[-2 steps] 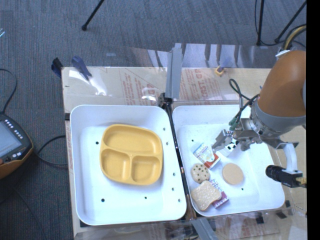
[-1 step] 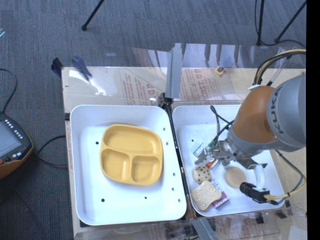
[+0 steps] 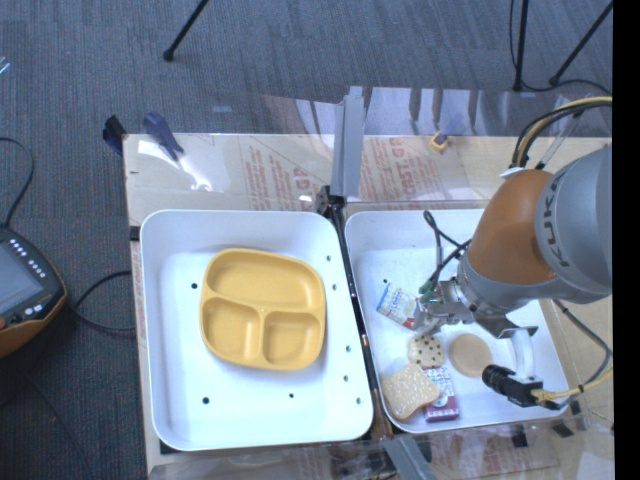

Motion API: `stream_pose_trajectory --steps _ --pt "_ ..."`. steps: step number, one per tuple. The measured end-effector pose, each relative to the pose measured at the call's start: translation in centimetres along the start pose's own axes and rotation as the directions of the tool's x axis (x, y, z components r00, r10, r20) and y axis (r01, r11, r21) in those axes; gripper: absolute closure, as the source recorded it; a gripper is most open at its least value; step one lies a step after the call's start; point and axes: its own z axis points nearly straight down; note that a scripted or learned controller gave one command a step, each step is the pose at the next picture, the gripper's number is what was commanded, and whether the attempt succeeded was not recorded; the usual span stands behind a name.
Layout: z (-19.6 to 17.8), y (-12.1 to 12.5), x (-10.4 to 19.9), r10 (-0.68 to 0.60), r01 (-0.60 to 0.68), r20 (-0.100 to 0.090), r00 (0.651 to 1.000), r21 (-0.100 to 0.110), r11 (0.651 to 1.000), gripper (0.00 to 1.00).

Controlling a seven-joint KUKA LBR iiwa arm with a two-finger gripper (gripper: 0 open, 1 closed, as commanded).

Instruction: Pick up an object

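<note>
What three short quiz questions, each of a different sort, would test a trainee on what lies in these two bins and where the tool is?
1. True or false: the yellow divided plate lies in the left bin.
2. Which bin is the tool over? A) left B) right
3. Fill in: the toast slice lies nearest the right bin's ____ edge in the picture.

Key: 1 true. 2 B. 3 lower. The toast lies below the spotted cracker, with the round biscuit to their right.
</note>
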Motion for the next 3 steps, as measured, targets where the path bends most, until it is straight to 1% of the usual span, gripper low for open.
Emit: stream_pose_trajectory --steps 1,2,3 --pt "0.4 -5.3 -5.9 -0.001 0.001 0.007 1.0 -0.013 1.0 1.0" --pt "1.1 -3.4 1.4 -0.009 0.009 0.001 1.0 0.0 1.0 1.0" --pt "0.2 -3.5 1.2 -0.003 0.003 0.0 1.0 0.005 1.0 1.0"
